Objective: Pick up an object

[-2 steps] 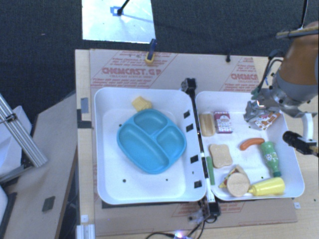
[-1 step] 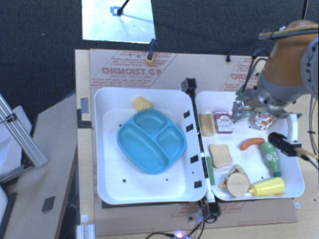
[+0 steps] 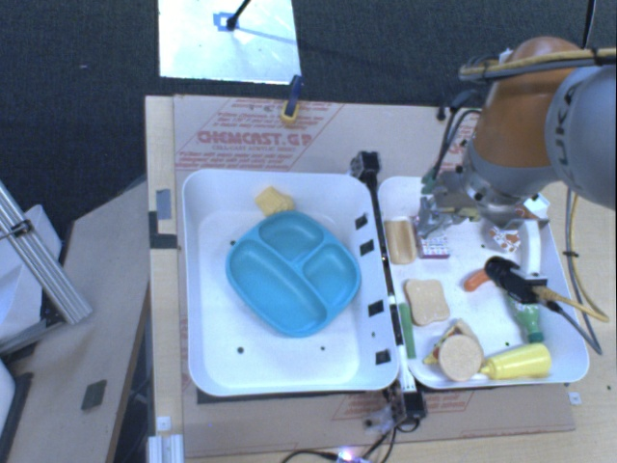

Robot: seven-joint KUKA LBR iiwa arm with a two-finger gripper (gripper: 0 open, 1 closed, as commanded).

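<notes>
Camera view: end effector (image 3: 431, 222), grip state unclear, hangs beside bread roll (image 3: 399, 240) and packet (image 3: 435, 248).

Light is even and fairly bright, falling from overhead. The bins (image 3: 289, 186) read clean white with faint bluish shading along their walls. A pale panel (image 3: 227, 27) beyond the bench's far edge glares, nearly washed out. Shadows are soft and short. Overall focus is slightly soft, with the arm (image 3: 540, 104) mildly blurred.
</notes>
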